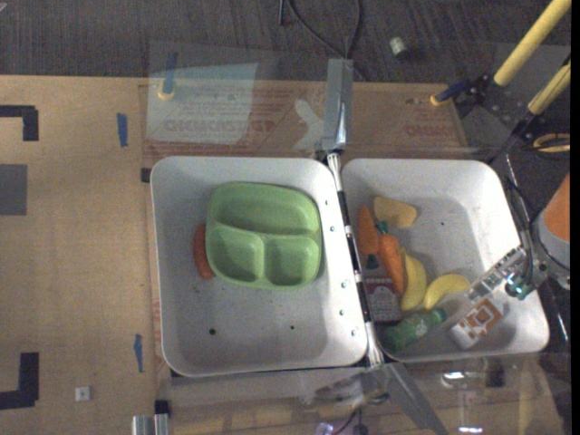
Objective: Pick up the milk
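Observation:
The milk (478,323) is a small white carton with orange print. It lies in the front right corner of the right bin (471,184). My gripper (504,275) reaches in from the right edge and hovers just above and behind the carton, close to the bin's right wall. There is a small gap between them, and the carton rests on the bin floor.
The right bin also holds a carrot (391,257), two yellow bananas (428,286), a pale yellow piece (395,211), a green bottle (413,327) and a dark red carton (381,295). In the left bin (181,315) lie a green divided plate (265,236) and an orange item (201,252).

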You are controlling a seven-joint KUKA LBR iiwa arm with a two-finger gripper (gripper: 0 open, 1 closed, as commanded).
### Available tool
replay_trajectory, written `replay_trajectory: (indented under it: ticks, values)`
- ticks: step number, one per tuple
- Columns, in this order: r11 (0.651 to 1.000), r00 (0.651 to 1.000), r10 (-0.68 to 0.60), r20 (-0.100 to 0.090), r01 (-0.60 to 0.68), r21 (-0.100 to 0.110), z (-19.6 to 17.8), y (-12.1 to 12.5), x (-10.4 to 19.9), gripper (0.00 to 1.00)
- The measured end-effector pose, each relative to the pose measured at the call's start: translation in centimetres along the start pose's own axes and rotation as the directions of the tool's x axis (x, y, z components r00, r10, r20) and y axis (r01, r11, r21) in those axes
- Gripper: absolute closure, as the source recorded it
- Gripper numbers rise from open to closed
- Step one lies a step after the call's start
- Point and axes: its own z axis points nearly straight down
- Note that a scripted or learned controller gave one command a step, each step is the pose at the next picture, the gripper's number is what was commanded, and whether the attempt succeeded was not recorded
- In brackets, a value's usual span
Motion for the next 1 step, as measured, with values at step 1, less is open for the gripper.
replay_trajectory:
  ticks: [1]
  values:
    - [0.980, 0.980, -0.197, 0.000, 0.197, 0.000, -5.81, 3.96, 5.23, 1.00]
